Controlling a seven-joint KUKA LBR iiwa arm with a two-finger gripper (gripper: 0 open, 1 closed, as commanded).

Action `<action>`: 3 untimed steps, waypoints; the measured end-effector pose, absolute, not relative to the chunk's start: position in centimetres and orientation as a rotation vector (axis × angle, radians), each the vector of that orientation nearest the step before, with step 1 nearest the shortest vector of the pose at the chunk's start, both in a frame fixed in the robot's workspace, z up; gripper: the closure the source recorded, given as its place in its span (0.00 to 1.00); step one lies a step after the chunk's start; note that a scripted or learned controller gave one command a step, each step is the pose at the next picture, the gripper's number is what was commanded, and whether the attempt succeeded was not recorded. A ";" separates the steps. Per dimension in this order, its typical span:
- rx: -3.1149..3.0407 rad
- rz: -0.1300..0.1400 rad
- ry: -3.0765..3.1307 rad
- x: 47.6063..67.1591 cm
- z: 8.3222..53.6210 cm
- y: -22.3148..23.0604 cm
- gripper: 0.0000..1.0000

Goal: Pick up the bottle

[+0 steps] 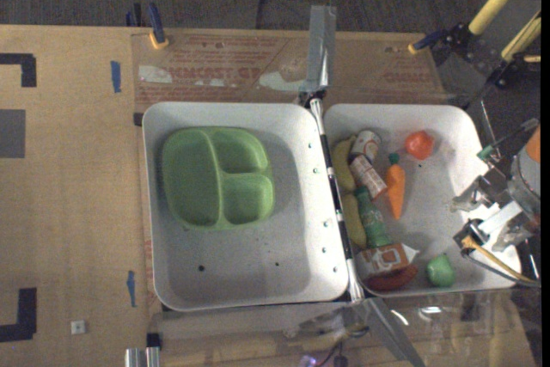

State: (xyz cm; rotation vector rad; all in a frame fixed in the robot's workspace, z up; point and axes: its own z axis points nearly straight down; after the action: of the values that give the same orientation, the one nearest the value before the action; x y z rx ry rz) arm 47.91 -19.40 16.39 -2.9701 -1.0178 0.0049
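Right bin, front corner: a small green fruit-like toy (pixel 440 271) with a matte rounded body sits near the front wall, beside a dark red, sausage-shaped piece (pixel 394 278) lying flat.
Bottle: the bottle (pixel 376 235) lies on its side in the right bin (pixel 443 120), close to the divider wall — green neck pointing away from the camera, a wider body with a red-and-white label toward the front; glossy plastic by the look of it, rounded and likely to roll.
Neighbours: a yellow banana (pixel 347 193) runs along the divider just beside the bottle; an orange carrot (pixel 395 189) lies just to its other side, and a small labelled packet (pixel 369 174) is close to the neck.
Claw: the claw (pixel 483 229) hangs at the right bin's right edge, well apart from the bottle — whether it is spread or closed I cannot tell.
Step in hand: reaching over to the bottle; nothing is gripped.
Doing it well: I judge the label-end body the best grip — close across its width, not along it, and come straight down so the banana and carrot are not caught.
Left bin: the left bin (pixel 172 271) holds a green three-compartment plate (pixel 219 176), smooth moulded plastic.
Tabletop: the tabletop (pixel 69 142) is bare brown board with tape marks.
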 end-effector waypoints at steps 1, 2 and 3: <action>-2.968 0.001 -1.025 48.0 12.5 -9.4 0.00; -3.004 0.007 -0.913 49.1 18.3 -0.4 0.00; -3.010 0.008 -0.887 47.9 18.8 -8.3 0.00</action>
State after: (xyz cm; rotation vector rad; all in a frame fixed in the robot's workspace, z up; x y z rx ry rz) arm 47.90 -8.28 18.75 -3.0105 -0.8868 0.0081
